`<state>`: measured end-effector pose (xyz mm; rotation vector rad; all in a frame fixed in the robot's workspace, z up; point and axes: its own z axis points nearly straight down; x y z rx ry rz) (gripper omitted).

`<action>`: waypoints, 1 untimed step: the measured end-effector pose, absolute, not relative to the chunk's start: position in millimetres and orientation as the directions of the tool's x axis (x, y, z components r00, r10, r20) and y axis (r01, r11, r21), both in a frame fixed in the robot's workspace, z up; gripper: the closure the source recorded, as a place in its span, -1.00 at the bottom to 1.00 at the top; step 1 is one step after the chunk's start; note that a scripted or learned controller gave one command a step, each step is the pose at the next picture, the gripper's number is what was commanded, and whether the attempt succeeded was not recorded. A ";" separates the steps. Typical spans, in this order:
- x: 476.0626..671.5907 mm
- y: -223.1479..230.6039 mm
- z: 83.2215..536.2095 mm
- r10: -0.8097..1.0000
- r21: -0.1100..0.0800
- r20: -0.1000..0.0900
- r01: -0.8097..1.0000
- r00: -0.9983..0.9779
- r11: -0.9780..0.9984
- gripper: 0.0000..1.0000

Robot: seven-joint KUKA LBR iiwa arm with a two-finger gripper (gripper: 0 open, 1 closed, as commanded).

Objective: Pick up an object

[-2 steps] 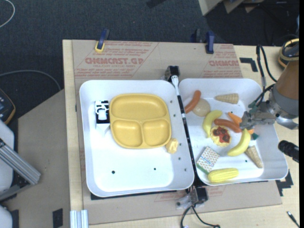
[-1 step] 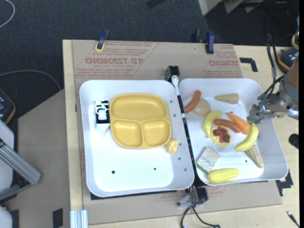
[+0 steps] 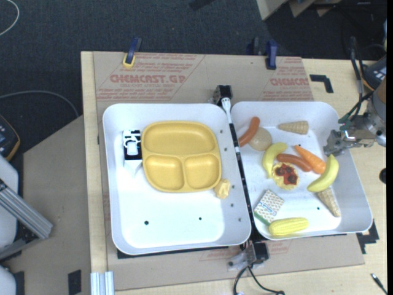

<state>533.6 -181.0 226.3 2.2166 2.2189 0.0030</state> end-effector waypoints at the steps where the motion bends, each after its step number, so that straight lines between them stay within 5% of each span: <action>1: 556.0 -133.0 228.5 1.000 0.004 -0.001 1.000 -0.006 0.006 1.00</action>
